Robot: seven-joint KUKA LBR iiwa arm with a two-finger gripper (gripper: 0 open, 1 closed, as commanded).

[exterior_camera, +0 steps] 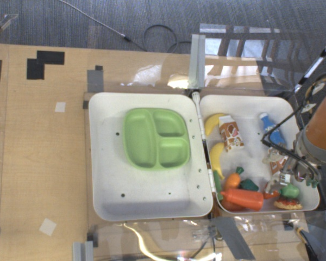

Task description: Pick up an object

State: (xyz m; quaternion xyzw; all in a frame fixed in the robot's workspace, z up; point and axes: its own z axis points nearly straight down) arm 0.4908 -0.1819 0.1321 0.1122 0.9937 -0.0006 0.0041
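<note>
The right bin (250, 109) holds several toy foods. Two yellow bananas (214, 125) lie along its left wall, and a small printed carton (231, 135) sits beside them. A blue bottle (271, 128) lies at the back right. Along the front are a long orange carrot (242, 199), a smaller orange vegetable (233, 179), a dark green piece (249, 185), a green pepper (290, 190) and a pizza slice (288, 203). My gripper (280, 176) hangs low over the bin's right front, just left of the green pepper and above a brownish item (275, 159). Cables and the wrist hide its tips.
The left bin (106, 145) carries a green divided plate (156, 138). A metal divider (202, 145) separates the bins. The grey arm with its orange band (321, 121) comes in over the right bin's right wall. A wooden bench (38, 162) lies to the left.
</note>
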